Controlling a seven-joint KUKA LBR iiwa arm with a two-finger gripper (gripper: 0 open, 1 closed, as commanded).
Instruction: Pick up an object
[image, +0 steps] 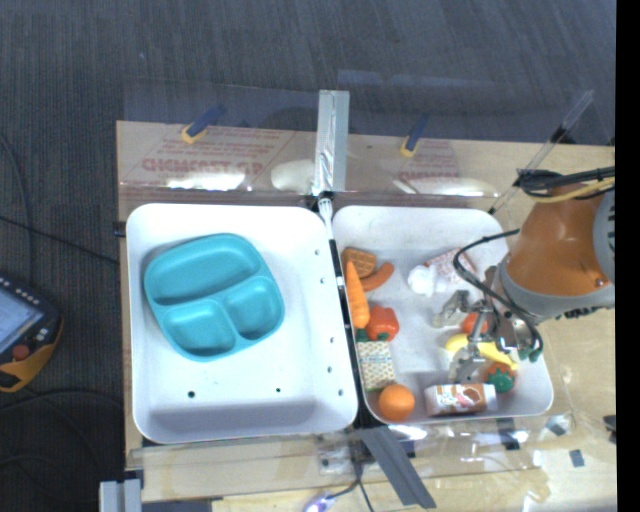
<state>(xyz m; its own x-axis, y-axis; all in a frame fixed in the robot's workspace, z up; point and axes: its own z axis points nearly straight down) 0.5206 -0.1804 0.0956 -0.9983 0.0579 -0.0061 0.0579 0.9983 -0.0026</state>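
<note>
Toward four o'clock in the right bin (440, 222), the hand (487, 340) hangs low over a yellow toy (470, 345), grip unreadable, so nothing looks lifted yet and the pickup remains

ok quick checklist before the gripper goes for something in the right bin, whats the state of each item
1. Gripper over the right bin: ok, it sits low among the objects at that bin's right side.
2. Object seen between the fingers: cannot tell, small yellow and orange pieces crowd the tip.
3. Targets in reach: ok, the orange, carrot and bottle lie in the right bin.
4. Room around the targets: not ok, the objects lie packed close together.
5. Left bin: ok, it holds the blue tray, well away from the arm.
</note>
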